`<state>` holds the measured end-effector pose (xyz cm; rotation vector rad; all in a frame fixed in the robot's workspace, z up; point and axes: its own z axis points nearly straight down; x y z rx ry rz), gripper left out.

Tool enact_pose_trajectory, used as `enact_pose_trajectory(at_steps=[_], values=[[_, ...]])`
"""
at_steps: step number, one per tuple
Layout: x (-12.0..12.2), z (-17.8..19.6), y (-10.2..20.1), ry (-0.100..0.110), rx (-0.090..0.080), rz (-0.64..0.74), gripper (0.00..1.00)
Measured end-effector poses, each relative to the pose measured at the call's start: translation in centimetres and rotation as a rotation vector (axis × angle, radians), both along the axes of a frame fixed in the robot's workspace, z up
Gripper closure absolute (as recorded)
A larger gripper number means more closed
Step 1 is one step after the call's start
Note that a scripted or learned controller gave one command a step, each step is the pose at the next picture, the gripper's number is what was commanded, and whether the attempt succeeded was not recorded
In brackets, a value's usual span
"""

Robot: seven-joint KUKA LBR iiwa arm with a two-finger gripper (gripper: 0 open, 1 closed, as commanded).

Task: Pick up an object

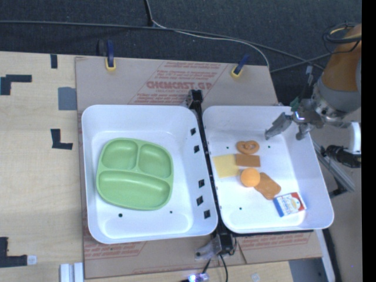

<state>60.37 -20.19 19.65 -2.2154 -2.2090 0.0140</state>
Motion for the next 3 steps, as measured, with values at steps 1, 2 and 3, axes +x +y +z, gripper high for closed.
enact_pose_trajectory(at_steps=[1, 2, 3], values=[[0.3, 0.9, 0.1, -0.014, -0.003, 0.004, 0.00], [0.0, -4.1, 1.1, -0.009, -0.002, 0.004, 0.00], [0.5, -9.2, 0.3, -0.011, -0.004, 0.004, 0.00]])
